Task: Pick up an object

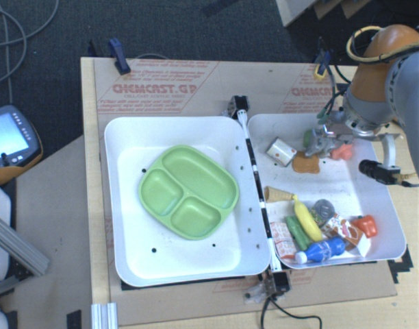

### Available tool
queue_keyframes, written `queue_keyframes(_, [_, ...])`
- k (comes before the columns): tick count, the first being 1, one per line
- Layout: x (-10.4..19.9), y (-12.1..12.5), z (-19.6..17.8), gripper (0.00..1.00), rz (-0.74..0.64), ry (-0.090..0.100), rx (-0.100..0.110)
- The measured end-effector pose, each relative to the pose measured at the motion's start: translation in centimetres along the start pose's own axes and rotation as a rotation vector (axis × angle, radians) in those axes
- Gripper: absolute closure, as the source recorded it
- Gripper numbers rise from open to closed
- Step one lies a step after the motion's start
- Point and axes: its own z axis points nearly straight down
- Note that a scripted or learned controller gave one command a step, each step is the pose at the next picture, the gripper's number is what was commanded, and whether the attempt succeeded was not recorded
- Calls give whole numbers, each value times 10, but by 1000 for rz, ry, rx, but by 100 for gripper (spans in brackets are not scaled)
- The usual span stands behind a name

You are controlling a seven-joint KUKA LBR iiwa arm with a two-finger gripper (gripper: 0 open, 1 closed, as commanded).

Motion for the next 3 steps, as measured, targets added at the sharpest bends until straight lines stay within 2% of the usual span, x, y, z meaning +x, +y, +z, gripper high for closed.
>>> queue_keyframes(1, [110, -19, -100, 100, -2, -20, -71])
queue_keyframes(2, [102, -21, -92, 0, 9, -23, -60])
queue_keyframes(3, [36, -15, -81, 0, 15, -28, -64])
